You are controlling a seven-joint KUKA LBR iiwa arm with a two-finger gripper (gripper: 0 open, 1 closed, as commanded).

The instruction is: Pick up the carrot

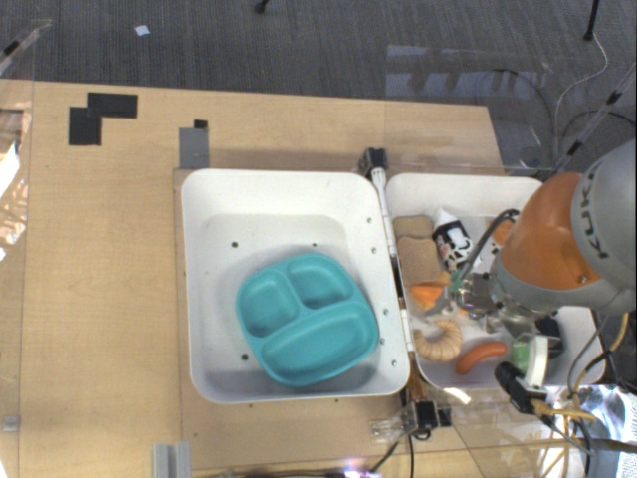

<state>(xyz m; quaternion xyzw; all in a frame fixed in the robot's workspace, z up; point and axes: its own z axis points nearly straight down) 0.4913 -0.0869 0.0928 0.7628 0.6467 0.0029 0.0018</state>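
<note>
Arm [557, 242] hangs over right bin [518, 189], gripper [466, 292] beside carrot [428, 295]; grip state unreadable. You're at approach step: next, centre over carrot, descend, close.

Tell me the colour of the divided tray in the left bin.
Teal, seen in the camera view: divided tray.

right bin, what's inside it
The right bin holds a tan bread slice, the orange carrot, a curled croissant, a red sausage and a black-and-white item. The arm covers the bin's right part.
</note>
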